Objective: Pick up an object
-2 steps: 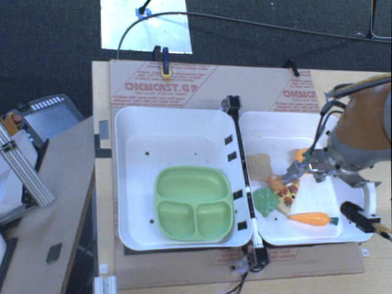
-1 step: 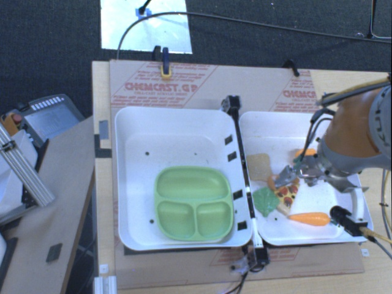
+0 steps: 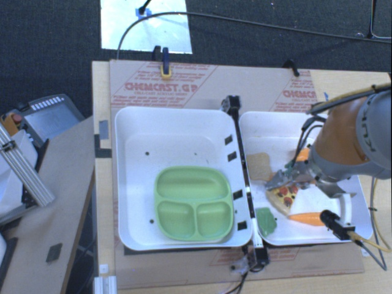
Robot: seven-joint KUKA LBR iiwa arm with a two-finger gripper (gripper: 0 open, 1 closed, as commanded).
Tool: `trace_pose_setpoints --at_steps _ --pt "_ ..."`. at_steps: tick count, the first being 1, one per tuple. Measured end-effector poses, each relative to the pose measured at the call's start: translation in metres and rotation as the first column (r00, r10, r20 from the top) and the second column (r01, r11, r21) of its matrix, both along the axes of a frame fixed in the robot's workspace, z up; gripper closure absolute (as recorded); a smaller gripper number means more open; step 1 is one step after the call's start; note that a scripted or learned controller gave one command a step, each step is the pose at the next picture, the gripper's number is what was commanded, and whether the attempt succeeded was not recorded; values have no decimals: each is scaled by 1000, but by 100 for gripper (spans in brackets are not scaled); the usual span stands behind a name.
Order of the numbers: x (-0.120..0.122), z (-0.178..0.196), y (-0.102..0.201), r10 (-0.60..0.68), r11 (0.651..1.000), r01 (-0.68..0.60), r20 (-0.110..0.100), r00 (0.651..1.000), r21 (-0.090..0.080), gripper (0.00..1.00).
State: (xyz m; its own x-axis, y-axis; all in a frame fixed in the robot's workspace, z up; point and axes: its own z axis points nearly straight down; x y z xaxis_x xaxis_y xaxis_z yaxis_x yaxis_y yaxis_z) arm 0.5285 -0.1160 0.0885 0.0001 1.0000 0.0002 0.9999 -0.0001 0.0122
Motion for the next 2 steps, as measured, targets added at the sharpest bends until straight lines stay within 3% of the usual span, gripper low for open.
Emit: trace_pose_setpoints --at_steps 1,2 --pt "0 9 -1 1 1000 -1 -1 1000 -1 100" --pt "6 63 8 4 1000 -4 -9 1000 -1 100"
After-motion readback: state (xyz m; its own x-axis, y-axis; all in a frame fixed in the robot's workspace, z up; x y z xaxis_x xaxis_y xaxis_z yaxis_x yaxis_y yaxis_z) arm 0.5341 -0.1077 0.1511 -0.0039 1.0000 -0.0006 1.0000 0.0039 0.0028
